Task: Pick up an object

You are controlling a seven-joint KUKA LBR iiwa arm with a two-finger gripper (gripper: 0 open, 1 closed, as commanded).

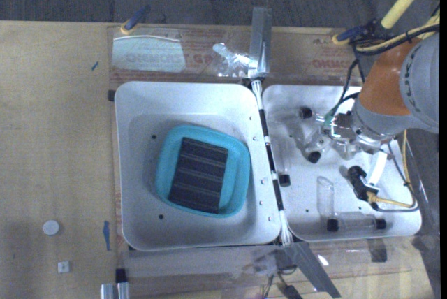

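While the gripper (312, 144) hangs mid-right, claw state unclear, the teal tray (202, 170) lies left, lengthwise top-to-bottom.

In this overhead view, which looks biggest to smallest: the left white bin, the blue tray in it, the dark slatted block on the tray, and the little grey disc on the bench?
1. Left white bin
2. Blue tray
3. Dark slatted block
4. Grey disc

Each sits clearly inside or well below the size of the one before.

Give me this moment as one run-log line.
arm: over right bin | gripper: low in right bin | left bin: teal tray with dark slatted insert | pick: unconfirmed
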